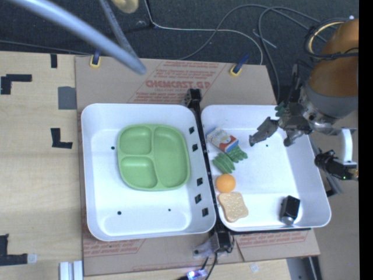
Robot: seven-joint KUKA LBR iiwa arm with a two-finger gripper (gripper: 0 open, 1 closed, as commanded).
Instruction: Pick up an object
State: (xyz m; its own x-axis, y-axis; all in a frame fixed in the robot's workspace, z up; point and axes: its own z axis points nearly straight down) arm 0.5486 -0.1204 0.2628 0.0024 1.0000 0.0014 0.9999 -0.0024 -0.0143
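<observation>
A wooden bench (pixel 35 174) carries a sheet of cardboard (pixel 175 77), and on it stand two shallow white bins side by side, with dark floor and loose cables beyond the far edge. The left bin (pixel 96 214) holds a green divided plate (pixel 154 157) near its middle. The right bin (pixel 303 182) holds the pickable things, gathered along its left wall: a small box (pixel 222 139) nearest the far edge, a green bean pod (pixel 229 158) just below it, an orange ball (pixel 225 183) below that, and a slice of toast (pixel 233 206) close to the near left corner. A dark block (pixel 289 209) lies apart from these, by the near right corner.

The arm (pixel 333 77) comes in over the right wall, and the gripper (pixel 274 130) hangs above the far part of the right bin, to the right of the box and well apart from it. Its two dark fingers stand spread apart, one pointing left toward the box, and nothing sits between them.

The step in hand looks like the approach: no thing is chosen by contact yet and nothing is lifted. The next move probably calls for settling on one target, bringing the open fingers over it and descending until they straddle it. The box and pod lie nearest, but they touch or nearly touch, so a clean straddle may be hard there; the dark block stands alone and may be easier to close on.
</observation>
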